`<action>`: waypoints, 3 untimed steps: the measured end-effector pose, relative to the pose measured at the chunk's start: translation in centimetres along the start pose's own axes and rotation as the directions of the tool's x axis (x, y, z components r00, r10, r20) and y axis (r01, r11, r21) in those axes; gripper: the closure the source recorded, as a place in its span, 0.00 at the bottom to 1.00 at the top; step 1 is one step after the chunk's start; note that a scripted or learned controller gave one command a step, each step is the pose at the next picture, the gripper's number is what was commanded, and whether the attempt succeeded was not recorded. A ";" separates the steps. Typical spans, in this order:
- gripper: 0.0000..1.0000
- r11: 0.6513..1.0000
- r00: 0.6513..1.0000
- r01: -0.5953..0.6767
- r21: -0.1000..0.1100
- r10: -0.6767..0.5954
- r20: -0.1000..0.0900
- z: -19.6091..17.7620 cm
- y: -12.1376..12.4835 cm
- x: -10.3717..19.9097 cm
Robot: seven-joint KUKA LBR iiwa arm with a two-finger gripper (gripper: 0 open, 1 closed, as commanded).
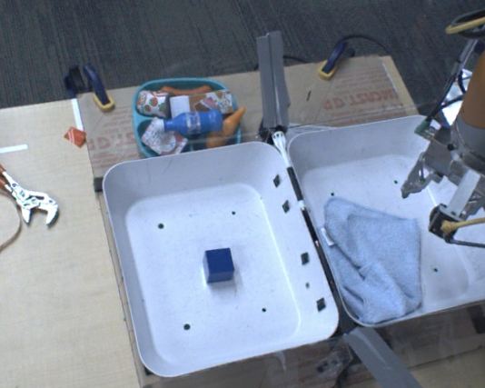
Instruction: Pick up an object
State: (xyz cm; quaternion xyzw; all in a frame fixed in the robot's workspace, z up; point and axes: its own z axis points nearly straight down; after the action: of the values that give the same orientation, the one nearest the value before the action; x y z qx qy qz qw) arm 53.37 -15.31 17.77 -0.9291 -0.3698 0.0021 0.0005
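Towel (377,253), crumpled, lies in the right bin (382,145), just left of the hand (430,203), which hovers spread and empty; a blue block (219,264) sits farther left.

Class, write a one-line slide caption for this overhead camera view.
KUKA arm's gripper hovers at the right bin beside a crumpled grey towel; a blue cube sits in the left bin.
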 end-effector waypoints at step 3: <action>1.00 0.980 0.980 0.201 0.003 -0.201 -0.001 3.1 3.7 -4.9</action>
State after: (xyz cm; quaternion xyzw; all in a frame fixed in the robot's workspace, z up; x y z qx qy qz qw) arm 52.38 -21.34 14.72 -0.8870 -0.4617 0.0022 0.0025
